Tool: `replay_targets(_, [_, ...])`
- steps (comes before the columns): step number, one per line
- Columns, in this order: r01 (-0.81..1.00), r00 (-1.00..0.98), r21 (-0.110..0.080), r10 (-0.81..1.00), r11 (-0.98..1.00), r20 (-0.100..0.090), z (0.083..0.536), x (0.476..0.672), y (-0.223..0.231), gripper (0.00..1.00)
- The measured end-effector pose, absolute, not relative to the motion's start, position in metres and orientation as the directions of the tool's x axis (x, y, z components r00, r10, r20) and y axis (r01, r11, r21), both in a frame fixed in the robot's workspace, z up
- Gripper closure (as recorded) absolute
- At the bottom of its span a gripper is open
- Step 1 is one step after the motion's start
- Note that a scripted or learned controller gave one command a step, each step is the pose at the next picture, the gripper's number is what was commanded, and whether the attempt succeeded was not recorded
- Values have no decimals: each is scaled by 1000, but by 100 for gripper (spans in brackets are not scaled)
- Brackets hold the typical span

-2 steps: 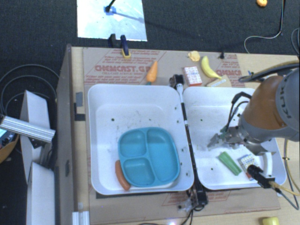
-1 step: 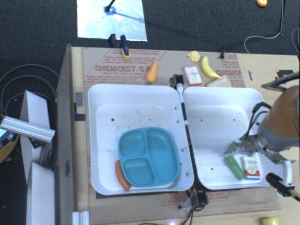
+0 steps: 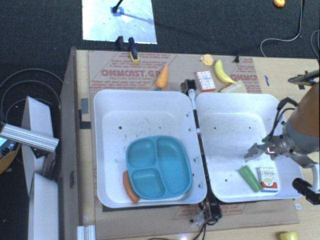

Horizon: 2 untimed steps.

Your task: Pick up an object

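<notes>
The fingers [image 3: 256, 151] hang over the right bin [image 3: 235, 115] — open, gripping nothing — near a green stick [image 3: 249, 178].

Both white bins [image 3: 150, 101] look like smooth, faintly glossy moulded plastic, as does the blue divided plate [image 3: 159, 166], while the bench top [image 3: 130, 74] at their far edge is matt printed cardboard and the sheet [image 3: 119, 14] beyond it shines like brushed metal.
</notes>
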<state>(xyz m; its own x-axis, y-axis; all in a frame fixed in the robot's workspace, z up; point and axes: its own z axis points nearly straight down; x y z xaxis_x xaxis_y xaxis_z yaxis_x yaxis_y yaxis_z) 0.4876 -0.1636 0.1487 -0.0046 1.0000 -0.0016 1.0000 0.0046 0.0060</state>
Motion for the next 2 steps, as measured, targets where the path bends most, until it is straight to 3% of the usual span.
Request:
replay_targets(1, [1000,-3,0,1000,3,0,92,487,-151,0])
replay_targets(2, [1000,-3,4,1000,3,-1,105,488,-152,100])
